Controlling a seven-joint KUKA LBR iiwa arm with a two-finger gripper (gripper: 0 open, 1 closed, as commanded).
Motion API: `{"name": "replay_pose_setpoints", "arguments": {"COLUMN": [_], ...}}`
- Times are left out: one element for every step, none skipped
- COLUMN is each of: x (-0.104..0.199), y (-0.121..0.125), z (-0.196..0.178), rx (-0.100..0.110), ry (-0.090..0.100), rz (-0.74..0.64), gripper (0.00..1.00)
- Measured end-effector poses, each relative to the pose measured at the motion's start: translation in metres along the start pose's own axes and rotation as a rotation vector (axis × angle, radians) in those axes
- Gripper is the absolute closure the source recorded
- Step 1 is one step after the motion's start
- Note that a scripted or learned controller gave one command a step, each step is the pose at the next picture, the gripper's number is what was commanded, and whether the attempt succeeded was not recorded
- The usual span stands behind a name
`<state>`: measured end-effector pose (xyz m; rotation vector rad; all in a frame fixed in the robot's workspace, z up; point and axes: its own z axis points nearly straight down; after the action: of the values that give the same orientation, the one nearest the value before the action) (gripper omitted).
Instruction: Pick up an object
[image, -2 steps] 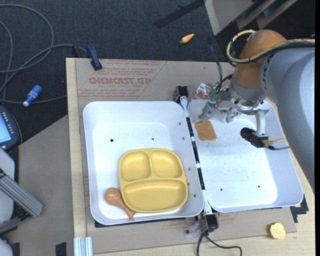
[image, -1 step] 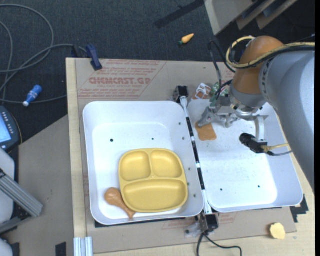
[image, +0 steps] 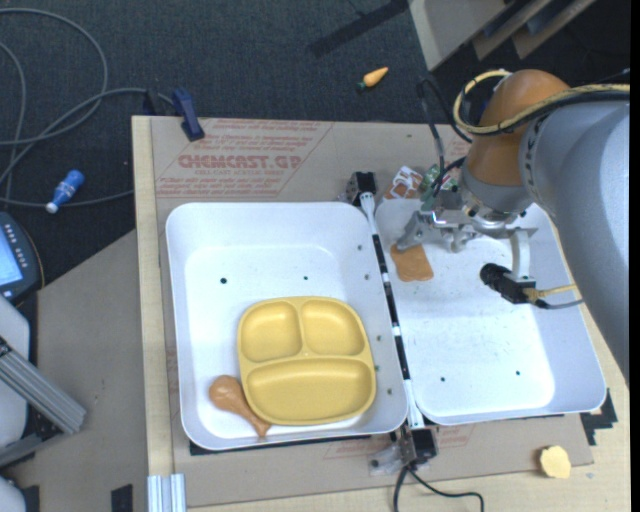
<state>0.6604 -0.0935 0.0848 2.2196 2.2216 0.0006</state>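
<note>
Flat tan piece (image: 411, 264) lies in right bin (image: 480, 390).

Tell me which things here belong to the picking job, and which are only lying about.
Part of the job:
- pincer, over the right bin
- tan piece in the right bin
- yellow tray in the left bin
- orange drumstick beside the tray

Lying about:
- blue bottle on the floor
- orange bit on the floor
- yellow lump on the bench edge
- blue clip
</note>
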Motion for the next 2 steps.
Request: {"name": "replay_pose_setpoints", "arguments": {"x": [-0.006,-0.008], "y": [-0.022,-0.038], "z": [0.0,0.0], "rx": [0.004,0.004], "ry": [0.001,0.001], "rz": [0.002,0.002], "gripper": [0.0,0.0]}}
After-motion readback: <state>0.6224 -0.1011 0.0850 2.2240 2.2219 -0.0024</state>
